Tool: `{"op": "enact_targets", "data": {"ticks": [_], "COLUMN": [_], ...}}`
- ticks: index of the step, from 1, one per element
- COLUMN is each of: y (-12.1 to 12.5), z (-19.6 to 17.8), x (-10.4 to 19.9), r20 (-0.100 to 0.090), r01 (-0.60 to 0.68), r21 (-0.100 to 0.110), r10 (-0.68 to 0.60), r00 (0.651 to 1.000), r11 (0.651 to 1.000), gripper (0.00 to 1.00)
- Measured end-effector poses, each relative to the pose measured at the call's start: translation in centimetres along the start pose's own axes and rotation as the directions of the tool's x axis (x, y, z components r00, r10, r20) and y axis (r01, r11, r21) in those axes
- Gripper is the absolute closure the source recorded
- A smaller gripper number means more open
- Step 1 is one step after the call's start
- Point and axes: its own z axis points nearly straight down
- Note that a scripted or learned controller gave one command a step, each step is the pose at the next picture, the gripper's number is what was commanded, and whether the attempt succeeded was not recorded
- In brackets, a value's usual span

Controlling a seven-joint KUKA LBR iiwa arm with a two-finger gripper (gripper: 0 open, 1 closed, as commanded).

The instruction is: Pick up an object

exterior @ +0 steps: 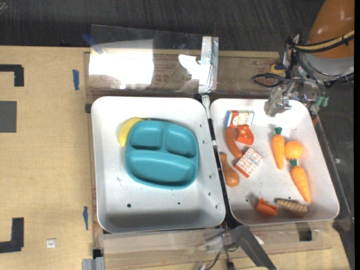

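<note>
— Over on the bench, what was seen first?

— Two white bins were set side by side. The left bin [107, 167] was taken up mostly by a big teal tray [162, 152], with a bit of something yellow [127, 127] tucked under its far edge. The right bin [323, 176] was filled with small toy food.

— Where was the gripper [278, 101]?

— It was held over the far rim of the right bin, above the toys. Nothing was seen between its tips. Whether it was open or closed could not be told.

— Which step was that?

— Likely the reaching step; nothing was picked yet.

— What was nearest?

— A red and white box [239, 118], then a carrot [278, 148] beside an orange ball [293, 149].

— What was needed next?

— One toy had to be chosen, and the gripper lowered straight over it.
</note>
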Motion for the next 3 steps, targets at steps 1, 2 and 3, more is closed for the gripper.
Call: {"op": "enact_targets", "data": {"ticks": [1,2,3], "y": [-0.2,-2.4,-5.1], "z": [0.5,11.2,12.2], "x": [0.2,4.2,8.8], "r20": [-0.009,-0.004,-0.01], "r01": [-0.003,-0.086,-0.235], "r21": [0.0,0.002,0.003], "r10": [0.003,0.086,0.235], "r00": [1.0,0.996,0.972], "r11": [1.0,0.996,0.972], "gripper": [0.0,0.0,0.0]}}
